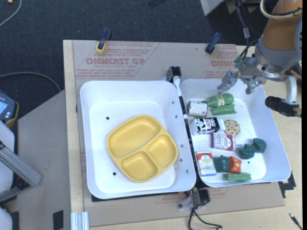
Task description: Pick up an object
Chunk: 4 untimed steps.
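My gripper (239,84) hangs over the far end of the right bin (276,143), its two fingers (226,83) spread apart and open with nothing between them. Just below and in front of it lies a green bottle (220,100) with a long green vegetable (223,110) beside it. A white can (196,108) lies to their left. Further forward are a cow-patterned carton (207,125), a round cookie (232,126) and a pink box (223,141).
The left bin (93,109) holds a yellow divided plate (142,147). Near the right bin's front lie an orange carton (205,163), dark green toys (252,148), a red piece (235,164) and a green bean pod (236,177). Clamps (102,41) hold the board's far edge.
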Available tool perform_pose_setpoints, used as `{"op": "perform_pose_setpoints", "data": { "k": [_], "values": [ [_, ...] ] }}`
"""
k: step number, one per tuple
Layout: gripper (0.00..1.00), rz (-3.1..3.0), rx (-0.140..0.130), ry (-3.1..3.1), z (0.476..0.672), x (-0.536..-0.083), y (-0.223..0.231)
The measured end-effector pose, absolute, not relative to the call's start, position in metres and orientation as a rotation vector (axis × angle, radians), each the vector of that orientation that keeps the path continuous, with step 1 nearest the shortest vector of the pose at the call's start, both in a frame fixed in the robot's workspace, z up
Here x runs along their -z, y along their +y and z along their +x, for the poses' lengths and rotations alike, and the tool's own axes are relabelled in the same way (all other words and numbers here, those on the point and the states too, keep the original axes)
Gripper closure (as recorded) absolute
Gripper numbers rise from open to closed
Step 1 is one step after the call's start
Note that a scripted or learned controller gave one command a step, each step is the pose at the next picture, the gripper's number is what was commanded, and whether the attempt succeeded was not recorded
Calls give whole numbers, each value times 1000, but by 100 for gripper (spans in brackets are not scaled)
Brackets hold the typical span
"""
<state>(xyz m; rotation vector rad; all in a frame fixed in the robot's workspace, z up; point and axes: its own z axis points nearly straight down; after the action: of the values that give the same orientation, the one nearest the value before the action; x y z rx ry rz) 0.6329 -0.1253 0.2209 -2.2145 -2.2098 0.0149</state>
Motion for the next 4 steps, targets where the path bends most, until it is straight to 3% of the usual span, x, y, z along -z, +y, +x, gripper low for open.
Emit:
{"op": "perform_pose_setpoints", "data": {
  "k": [1, 2, 3, 4],
  "values": [
    [0, -2220, -1, -2221, 636, -230, -125],
    [0, -2216, -8, -2216, 634, -165, -124],
    [0, -2229, 6, -2226, 636, -123, -125],
    [0, -2229, -4, -2223, 637, -87, -129]
  ]
}}
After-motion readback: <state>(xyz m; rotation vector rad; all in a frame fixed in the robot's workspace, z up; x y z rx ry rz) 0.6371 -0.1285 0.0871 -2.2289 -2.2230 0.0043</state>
